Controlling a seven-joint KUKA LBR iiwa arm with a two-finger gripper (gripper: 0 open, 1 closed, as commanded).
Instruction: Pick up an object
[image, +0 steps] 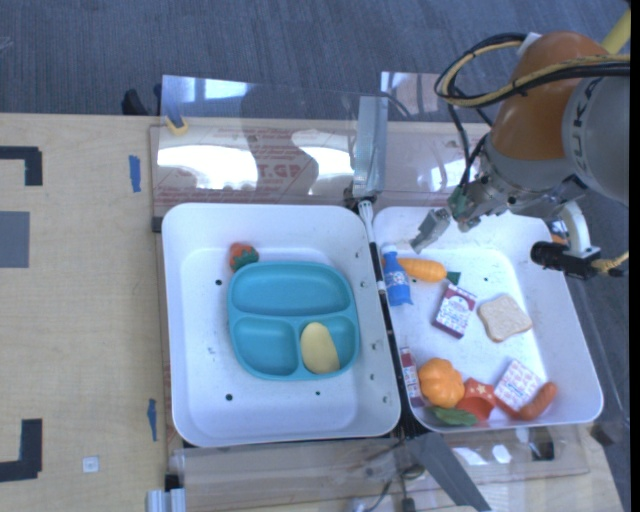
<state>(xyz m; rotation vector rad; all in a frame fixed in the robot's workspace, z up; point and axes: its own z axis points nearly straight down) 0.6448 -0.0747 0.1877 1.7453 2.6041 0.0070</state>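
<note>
Jaws state cannot be told from above; the gripper (432, 231) hangs over the far-left corner of the right bin (575, 330), holding nothing visible; a toy carrot (424, 269) lies just beneath it beside a blue bottle (396, 279) at the bin's left wall; a good try would, I judge, descend straight over the carrot, straddle its narrow width, and steer clear of the bottle and wall.
</note>
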